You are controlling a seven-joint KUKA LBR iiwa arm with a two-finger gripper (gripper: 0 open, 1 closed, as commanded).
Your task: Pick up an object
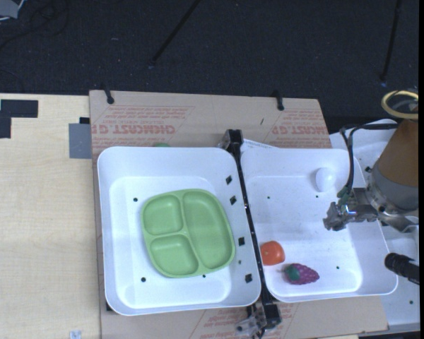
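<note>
In the right bin (297, 189) lie an orange-red round object (271, 253) and a purple bunch of grapes (300, 274), both near the front edge. A white ball (324, 179) rests toward the back right of that bin. My gripper (337, 217) hangs over the bin's right side, in front of the white ball and well right of the orange object. Nothing shows between its fingers.
The left bin (120, 189) holds a green three-compartment plate (188, 232). A black divider clip strip (242, 210) runs between the bins. Cardboard (198, 122) lies under both. Cables and the arm's body (403, 168) crowd the right edge.
</note>
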